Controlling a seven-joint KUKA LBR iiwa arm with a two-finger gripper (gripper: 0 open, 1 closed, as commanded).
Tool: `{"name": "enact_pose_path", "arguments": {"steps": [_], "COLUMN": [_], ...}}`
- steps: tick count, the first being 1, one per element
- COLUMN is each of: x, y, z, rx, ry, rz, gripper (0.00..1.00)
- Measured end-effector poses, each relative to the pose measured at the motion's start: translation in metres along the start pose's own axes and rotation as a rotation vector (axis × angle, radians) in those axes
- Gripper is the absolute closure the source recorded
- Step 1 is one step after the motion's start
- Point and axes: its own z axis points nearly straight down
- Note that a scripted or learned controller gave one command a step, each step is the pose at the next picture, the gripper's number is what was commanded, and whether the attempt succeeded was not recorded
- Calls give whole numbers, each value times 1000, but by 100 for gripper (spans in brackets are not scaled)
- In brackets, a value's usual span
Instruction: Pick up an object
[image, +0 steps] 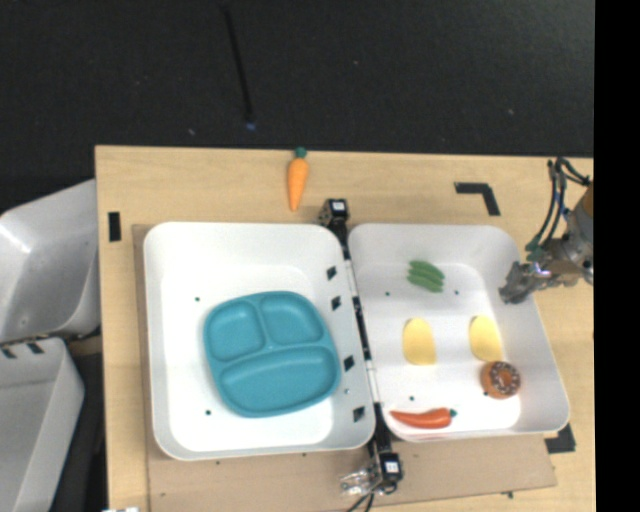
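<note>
the right bin (520, 400) holds five things: one green pod (426, 275) near its far side, two yellow pieces (419, 341) (485, 337) side by side at the middle, one brown doughnut (500, 379) and one red pepper (423, 418) by its near wall. the left bin (170, 300) holds one blue divided plate (271, 352). one carrot (297, 179) lies on the worktop (200, 185) behind the bins. the tool (522, 281) sits at the right bin's right rim; its spread cannot be told.

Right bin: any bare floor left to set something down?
Right bin: bare strip along its left wall, beside the yellow piece and above the red chili; more behind the green pepper. Crowded front right: second yellow piece, donut. Gripper sits at the right rim.
</note>
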Motion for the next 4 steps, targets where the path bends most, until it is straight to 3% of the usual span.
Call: {"name": "enact_pose_path", "arguments": {"steps": [1,4], "x": [-2,149], "y": [2,23], "z": [-38,-46], "rx": [0,3], "ry": [0,3], "rz": [-1,-5], "gripper": [100,100]}}
